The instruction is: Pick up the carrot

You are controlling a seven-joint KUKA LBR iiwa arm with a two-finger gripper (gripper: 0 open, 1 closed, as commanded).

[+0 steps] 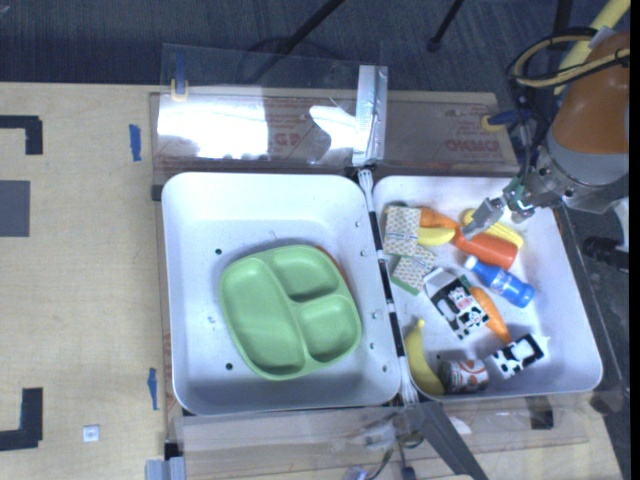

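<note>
Two bins are sitting side by side on the tabletop [70, 268]. A divided plate [290, 310] is lying in the left bin [190, 218]. The carrot [487, 310] is lying among clutter in the right bin [570, 308], with a banana [422, 360] at its near left.

green divided plate [290, 311] in white bin [190, 208] — orange carrot [488, 313], yellow banana [421, 360], black-white cow-print box [519, 356].

Pincer [487, 215] low, fingers seemingly parted
</note>
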